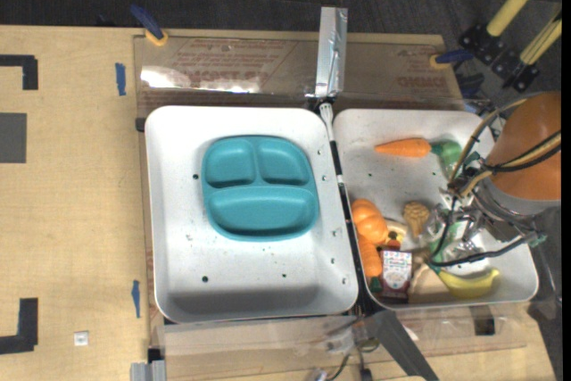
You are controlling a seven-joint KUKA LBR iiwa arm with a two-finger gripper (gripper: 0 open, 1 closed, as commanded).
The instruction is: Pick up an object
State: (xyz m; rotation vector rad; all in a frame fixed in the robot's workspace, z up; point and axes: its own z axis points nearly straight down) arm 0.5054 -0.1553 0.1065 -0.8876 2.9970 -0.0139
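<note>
Light wooden bench (71,219) with black L-shaped corner marks and short blue tape strips on its surface. Directly on it: 2 shallow white bins touching side by side along a central seam. Left bin (169,281) larger in view, right bin (361,134) just beside it. Brown cardboard sheet (223,62) flat behind both bins, held by blue clamps at its edges. Upright silver-taped divider (331,49) standing at the seam behind the bins.
</note>
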